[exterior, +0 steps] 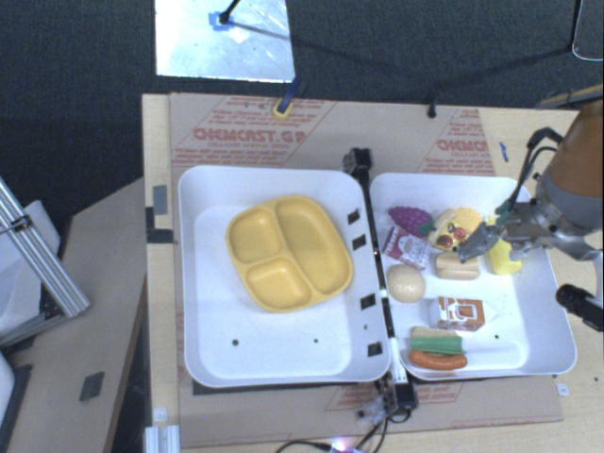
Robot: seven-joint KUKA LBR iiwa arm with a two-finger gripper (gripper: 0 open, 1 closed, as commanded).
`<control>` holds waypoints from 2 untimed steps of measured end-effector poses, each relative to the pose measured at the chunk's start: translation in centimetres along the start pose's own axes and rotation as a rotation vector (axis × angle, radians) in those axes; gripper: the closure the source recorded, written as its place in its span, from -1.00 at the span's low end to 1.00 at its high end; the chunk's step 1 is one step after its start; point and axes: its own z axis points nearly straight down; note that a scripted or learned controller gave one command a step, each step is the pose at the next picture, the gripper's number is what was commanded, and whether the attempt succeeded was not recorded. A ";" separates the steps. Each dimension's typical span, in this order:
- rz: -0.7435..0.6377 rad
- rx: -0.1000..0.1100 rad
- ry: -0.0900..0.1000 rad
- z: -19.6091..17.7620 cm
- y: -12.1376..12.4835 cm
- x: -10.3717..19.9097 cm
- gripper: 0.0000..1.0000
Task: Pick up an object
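Gripper [478, 241] hung low in the right bin [538, 347], reaching in from the right; fingers dark and foreshortened, so I could not tell whether they were spread or closed, and nothing showed between them. It sat just above the pale bun-like piece [457, 269], close beside the yellow toy [455, 226] and the yellow block [506, 260].

Candidates all lay in that bin: purple grapes [410, 219], a red-and-white packet [406, 249], a cream ball [406, 283], a small carton [460, 313], and a carrot-and-green piece [437, 351] near the front wall.

Risks, as judged: items near the fingers were crowded, so a closing grip could catch two or nudge one aside; the rounded pieces would likely roll or squirt out.

Left bin [217, 347] held a yellow divided tray [288, 253]. Both bins rested on a brown printed board [255, 130] over the desk [109, 253]. Dark carpet [75, 45] lay beyond, with a shiny square panel [226, 22] on it.
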 end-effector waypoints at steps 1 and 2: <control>-0.003 -0.013 -0.003 -0.7 0.3 0.0 -1.00; -0.001 -0.009 -0.001 4.7 -0.6 0.5 -1.00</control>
